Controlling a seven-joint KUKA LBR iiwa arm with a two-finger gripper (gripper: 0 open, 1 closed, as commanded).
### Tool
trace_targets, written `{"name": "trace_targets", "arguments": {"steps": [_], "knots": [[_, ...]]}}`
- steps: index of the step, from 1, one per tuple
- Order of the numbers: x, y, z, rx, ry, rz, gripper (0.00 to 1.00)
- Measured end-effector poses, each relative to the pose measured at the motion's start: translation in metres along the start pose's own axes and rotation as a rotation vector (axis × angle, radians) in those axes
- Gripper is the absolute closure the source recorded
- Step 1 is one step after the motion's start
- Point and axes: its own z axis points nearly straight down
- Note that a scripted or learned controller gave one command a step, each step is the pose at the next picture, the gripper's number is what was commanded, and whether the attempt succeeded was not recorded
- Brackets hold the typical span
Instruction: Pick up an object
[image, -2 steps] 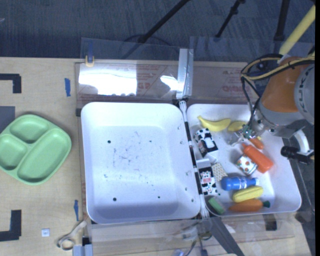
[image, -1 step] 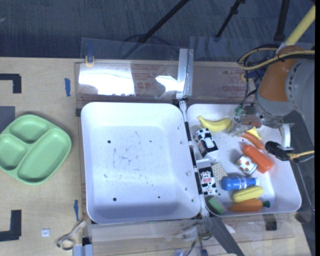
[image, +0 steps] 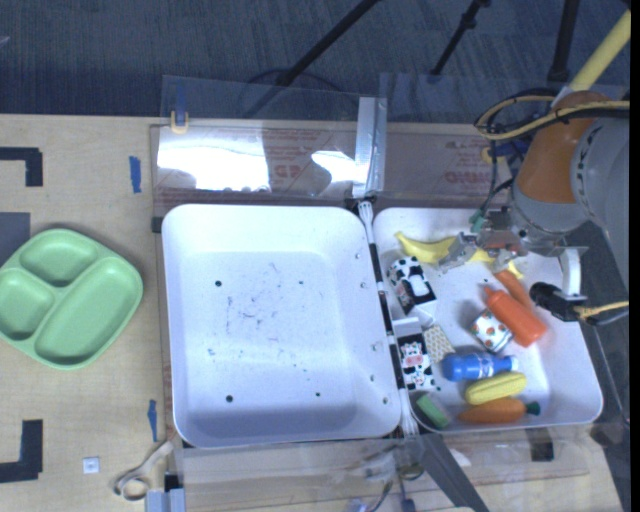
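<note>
In the right bin (image: 570, 395), the tool (image: 470, 246) touches the banana (image: 425, 247).

You see two bins side by side on the worktop (image: 80, 150): toys fill the right bin (image: 575, 395); a tray (image: 66, 297) lies left of the left bin (image: 270, 300).

Desk (image: 80, 150): pale wood, matt, fine grain. Left bin (image: 200, 240): white plastic, smooth, faintly scuffed with blue marks on its floor. Right bin (image: 575, 385): same white plastic, slight sheen. Divided tray (image: 65, 298): pale green plastic, smooth, soft gloss. Clear panel (image: 260, 150) behind the bins: transparent sheet, glossy, strong reflections. Upright strip (image: 368, 140) beside it: brushed metal look. Banana (image: 425, 246): yellow, smooth, plastic-like. Orange carrot (image: 515, 310): glossy plastic. Blue bottle (image: 465, 366): shiny plastic. Arm (image: 600, 185): grey casing, smooth and satin, with a glossy orange band (image: 550, 165).
</note>
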Motion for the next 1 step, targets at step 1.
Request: {"name": "trace_targets", "arguments": {"steps": [1], "knots": [[0.0187,-0.0449,-0.0057,0.003,0.003,-0.184,0.00]]}}
